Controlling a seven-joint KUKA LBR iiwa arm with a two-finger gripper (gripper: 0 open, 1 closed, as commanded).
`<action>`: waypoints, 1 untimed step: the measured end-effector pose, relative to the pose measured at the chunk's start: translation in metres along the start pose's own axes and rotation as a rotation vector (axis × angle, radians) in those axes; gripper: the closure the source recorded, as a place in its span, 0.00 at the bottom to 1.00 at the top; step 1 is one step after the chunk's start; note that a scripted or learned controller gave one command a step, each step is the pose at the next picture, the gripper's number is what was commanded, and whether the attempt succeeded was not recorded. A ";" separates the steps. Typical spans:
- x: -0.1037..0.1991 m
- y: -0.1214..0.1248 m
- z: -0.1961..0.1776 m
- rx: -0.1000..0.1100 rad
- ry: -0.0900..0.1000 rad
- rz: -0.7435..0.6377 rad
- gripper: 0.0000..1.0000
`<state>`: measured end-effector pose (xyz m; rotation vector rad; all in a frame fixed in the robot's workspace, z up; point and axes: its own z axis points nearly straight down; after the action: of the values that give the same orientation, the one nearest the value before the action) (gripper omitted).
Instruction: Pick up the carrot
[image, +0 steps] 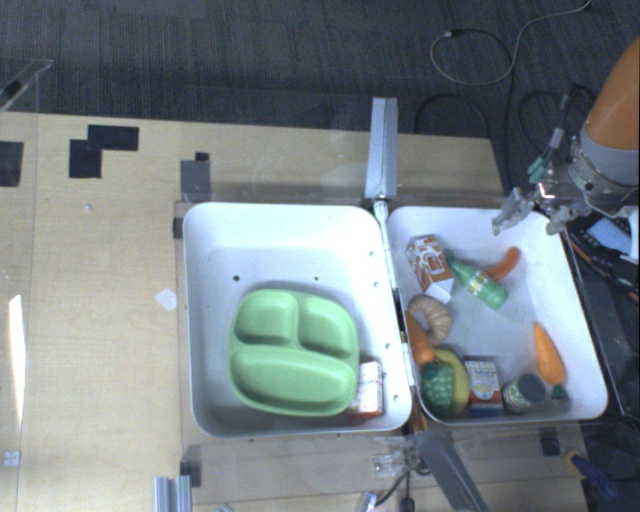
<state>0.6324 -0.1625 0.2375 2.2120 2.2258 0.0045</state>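
The carrot (547, 352), orange and tapered, lies by the right wall of the right bin (520, 312). My gripper (528, 219) hangs over that bin's far right corner, well above and behind the carrot. Its fingers (504, 216) are spread open with nothing between them. An orange-red sausage-shaped piece (507, 262) lies just below the gripper.
The right bin also holds a green bottle (478, 283), a small carton (428, 259), a croissant (432, 314), a green-and-yellow toy (444, 382), a juice box (483, 381) and a can (523, 393). The left bin (215, 262) holds a green divided plate (295, 352) and a small can (370, 388).
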 end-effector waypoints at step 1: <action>-0.038 -0.057 0.088 -0.001 0.000 -0.176 0.00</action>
<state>0.5757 -0.2008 0.1497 2.0068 2.4113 0.0041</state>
